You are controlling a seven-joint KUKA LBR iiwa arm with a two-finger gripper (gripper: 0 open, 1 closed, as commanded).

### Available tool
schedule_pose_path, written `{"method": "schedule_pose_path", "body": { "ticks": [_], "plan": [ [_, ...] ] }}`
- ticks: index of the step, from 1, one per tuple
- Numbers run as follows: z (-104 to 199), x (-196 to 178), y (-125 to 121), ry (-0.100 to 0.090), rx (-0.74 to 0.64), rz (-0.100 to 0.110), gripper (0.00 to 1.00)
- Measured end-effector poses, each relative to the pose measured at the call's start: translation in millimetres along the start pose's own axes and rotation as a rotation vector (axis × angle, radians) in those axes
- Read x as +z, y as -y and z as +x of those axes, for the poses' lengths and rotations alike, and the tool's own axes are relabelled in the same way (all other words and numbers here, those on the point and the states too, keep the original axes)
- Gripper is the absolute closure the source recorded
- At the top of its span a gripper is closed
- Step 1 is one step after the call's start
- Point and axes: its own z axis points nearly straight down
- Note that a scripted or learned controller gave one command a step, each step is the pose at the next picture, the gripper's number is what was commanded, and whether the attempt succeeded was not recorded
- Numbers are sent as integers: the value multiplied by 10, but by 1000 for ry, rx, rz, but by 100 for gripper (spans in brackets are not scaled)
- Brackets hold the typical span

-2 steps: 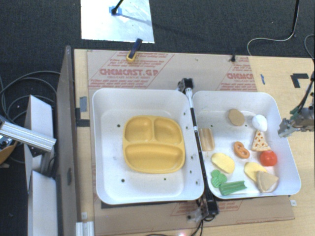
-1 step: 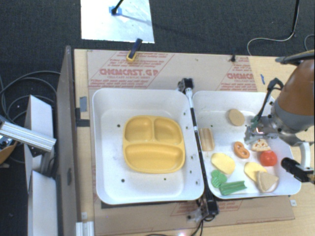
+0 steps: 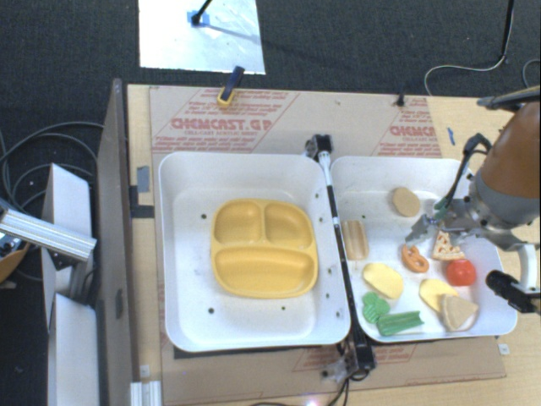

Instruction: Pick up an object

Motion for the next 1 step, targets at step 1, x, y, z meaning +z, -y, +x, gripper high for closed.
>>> {"method": "schedule_pose_path", "body": {
  "ticks": [1],
  "plan": [
    [-90, 755, -107, -1, 2, 4, 0]
  ]
}}
